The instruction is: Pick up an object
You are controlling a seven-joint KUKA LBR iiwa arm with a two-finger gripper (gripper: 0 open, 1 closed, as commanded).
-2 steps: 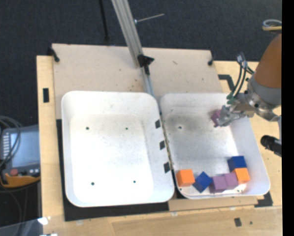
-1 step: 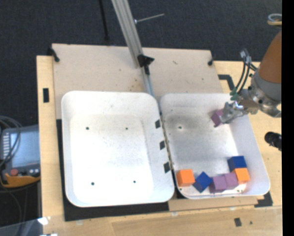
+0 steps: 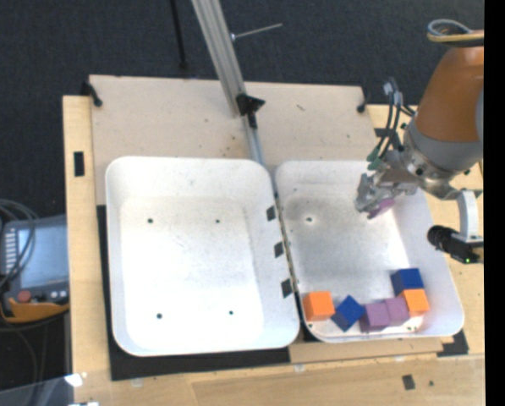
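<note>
1. Hovering in the upper right of the frame, the gripper [image 3: 375, 200] sits over the upper part of the right bin [image 3: 337, 252], with a small purple shape [image 3: 386, 203] showing at its fingers. It looks like a purple block pinched between them, the fingers closed to about the block's width, though the picture is too coarse to be sure the grasp is firm.

2. Other candidates lie clustered along the lower edge of the right bin, at the lower right of the frame: an orange block [image 3: 319, 304], a blue block [image 3: 349, 312], a purple pair [image 3: 386, 314], then another orange block [image 3: 416, 300] with a blue block [image 3: 407, 279] just above it.

3. Judging the step in hand as the lift, the good move is a straight rise (no sideways drag), since the piece seems held near the fingertips and could pivot out.

4. If the grasp proves empty, the next try is better aimed at the leftmost orange block, which has the freest sides; the purple pair and its neighbours touch one another and leave little room for fingers.

5. The bin wall at the lower edge stands close to that cluster, so a descent there calls for fingers aligned along the wall and not across it.

6. The left bin [image 3: 193, 252] plays no part in this step.
</note>
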